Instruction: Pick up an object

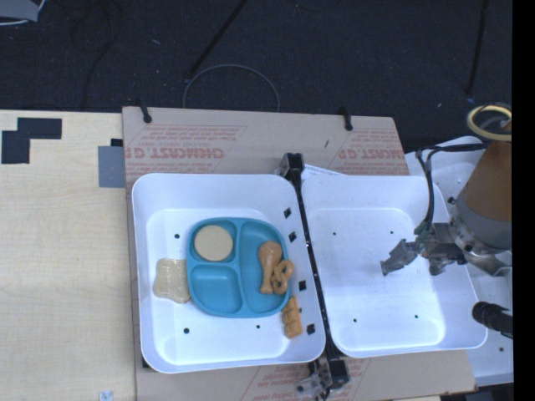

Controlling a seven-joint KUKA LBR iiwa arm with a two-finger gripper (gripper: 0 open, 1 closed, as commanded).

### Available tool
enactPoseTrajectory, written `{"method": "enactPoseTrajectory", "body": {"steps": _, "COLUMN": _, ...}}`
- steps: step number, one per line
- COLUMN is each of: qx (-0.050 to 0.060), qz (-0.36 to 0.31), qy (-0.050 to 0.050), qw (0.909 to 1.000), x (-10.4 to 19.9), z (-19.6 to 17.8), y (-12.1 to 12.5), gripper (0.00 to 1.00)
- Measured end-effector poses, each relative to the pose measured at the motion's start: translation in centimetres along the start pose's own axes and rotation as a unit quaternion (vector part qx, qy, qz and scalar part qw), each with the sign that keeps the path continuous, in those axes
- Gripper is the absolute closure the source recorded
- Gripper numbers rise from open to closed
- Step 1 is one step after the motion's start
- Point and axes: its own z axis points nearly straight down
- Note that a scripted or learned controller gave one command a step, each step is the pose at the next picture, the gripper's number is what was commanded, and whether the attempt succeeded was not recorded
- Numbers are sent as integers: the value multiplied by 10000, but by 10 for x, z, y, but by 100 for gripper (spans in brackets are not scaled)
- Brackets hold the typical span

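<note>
Dark floor lies behind a light wooden desk (58,249) carrying two white bins. The left bin (159,199) holds a blue divided tray (219,295) with a round biscuit (212,242) and pretzel-shaped pieces (274,267); a pale piece (171,280) lies beside the tray. The tool (399,257) hangs over the right bin (368,224), fingers parted, gripping nothing.

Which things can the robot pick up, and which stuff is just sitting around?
For the job:
- end effector, over the right bin
- round tan disc and pretzel-like piece on the blue tray
- pale flat piece and small brown piece in the left bin

Just lying about:
- cardboard sheet
- wooden bench
</note>
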Motion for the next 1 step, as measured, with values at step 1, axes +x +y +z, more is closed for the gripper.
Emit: {"method": "enactPoseTrajectory", "body": {"steps": 1, "qx": -57, "qz": -12, "qy": -8, "qw": 10000, "x": 0, "z": -6, "y": 2, "gripper": 0}}
